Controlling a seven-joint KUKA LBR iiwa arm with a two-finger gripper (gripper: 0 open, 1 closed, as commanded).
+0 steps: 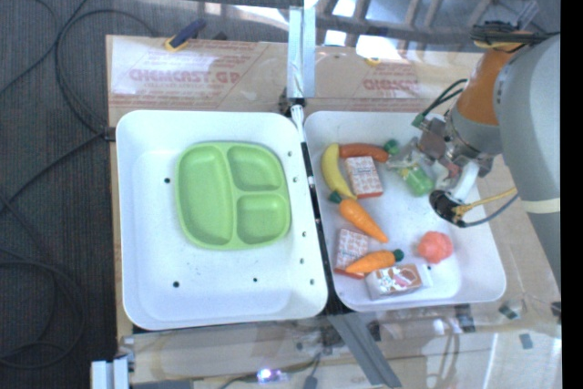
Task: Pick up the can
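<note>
- The gripper (437, 161) is seen low over the back right part of the right bin (496, 273), with the arm reaching in from the right.
- A small green cylindrical thing (418, 181) lies just under and beside the gripper; it is judged to be the can, though it is partly hidden and small.
- Contact between gripper and can cannot be confirmed; they look touching or very close.
- Whether the gripper is open or closed cannot be told, since the tool end is blurred and cluttered with cables.
- The can is not seen lifted; it appears to rest on the bin floor, near a small carton (364, 177) and a carrot (363, 150).
- Progress is judged as: approach made, grasp unconfirmed, lift not yet done.
- What is left: a secure closure on the can, then a lift clear of the bin.
- Other items are noted: banana (331, 170), orange-red ball (436, 246), and a green divided plate (232, 194) in the left bin (127, 196).
</note>
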